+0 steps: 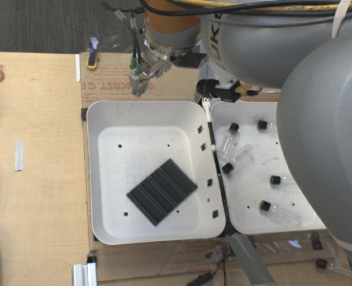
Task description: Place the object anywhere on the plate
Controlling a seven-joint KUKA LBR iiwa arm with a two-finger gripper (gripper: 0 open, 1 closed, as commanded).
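Desk [39, 207]: pale wood stretching well left of the plate, left bare where the arm works; a few small odds and ends sit at its far left edge, out of play.

Left bin [93, 159]: the white tray that holds the plate, its walls keeping the target from sliding about.

Plate [162, 191]: a dark ribbed slab lying flat and turned at an angle on the bin floor, near the front. Nothing rests on it, so by this view the task is not yet done.

Cardboard [107, 79]: a brown sheet beyond the plate, behind the bin's far rim.

Gripper [140, 81]: hangs tilted over the cardboard, beyond the plate and a little to its left, outside the bin. Whether it is open or closed cannot be told, and no object can be made out in it.

Right bin [253, 186]: just right of the plate's bin, rim against rim; it serves as the supply tray.

Vials [235, 155]: small clear tubes with black caps, scattered right of the plate on the supply tray's floor. The object to be placed is probably one of these; all lie loose, apart from the plate.

Arm [319, 136]: a grey bulk right of the plate, looming over the supply tray and hiding part of it.
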